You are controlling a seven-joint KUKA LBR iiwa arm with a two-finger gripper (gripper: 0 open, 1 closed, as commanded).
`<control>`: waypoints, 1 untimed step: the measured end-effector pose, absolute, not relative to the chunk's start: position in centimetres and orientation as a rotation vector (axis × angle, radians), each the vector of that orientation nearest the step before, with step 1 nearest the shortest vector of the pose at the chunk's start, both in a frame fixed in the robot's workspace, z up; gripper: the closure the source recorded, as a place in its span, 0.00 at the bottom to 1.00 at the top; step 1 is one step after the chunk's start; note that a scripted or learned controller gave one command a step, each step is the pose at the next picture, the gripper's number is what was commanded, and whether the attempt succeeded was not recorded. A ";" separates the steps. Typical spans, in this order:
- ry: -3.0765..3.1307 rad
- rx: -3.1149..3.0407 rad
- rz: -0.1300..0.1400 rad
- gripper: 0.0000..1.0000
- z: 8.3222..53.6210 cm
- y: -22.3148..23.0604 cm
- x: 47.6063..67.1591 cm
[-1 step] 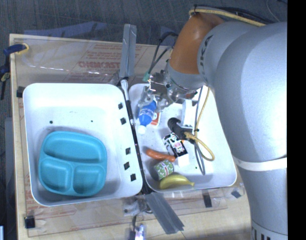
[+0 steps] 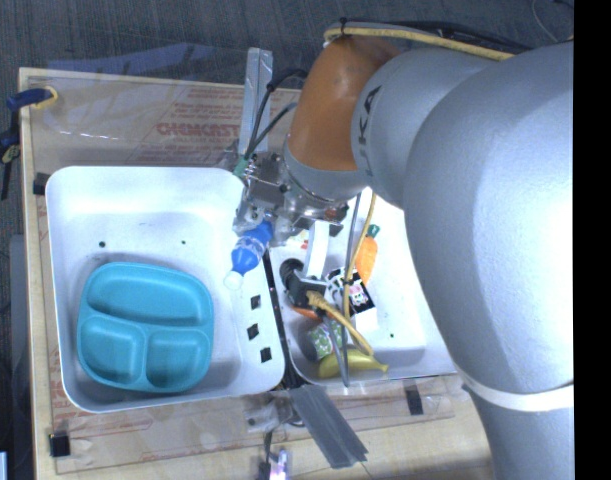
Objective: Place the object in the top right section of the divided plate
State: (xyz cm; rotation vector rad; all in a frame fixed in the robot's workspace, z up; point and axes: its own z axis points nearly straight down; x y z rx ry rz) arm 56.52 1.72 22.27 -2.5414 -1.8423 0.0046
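Note:
A teal divided plate (image 2: 145,326) lies in the left bin, near its front left corner, with one long section at the back and two smaller ones in front. My gripper (image 2: 253,220) hangs over the right edge of the left bin, close to the wall between the two bins. It is shut on a small clear bottle with a blue end (image 2: 248,252) that sticks out below the fingers towards the plate. The bottle is up and to the right of the plate, apart from it.
The right bin (image 2: 410,343) holds an orange carrot (image 2: 366,253), a yellow banana (image 2: 357,364) and a green item (image 2: 326,340), partly under my arm. A small white disc (image 2: 232,281) lies on the left bin floor (image 2: 135,223) below the bottle.

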 end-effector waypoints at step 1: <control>-1.865 -2.524 0.009 1.00 19.1 9.2 56.8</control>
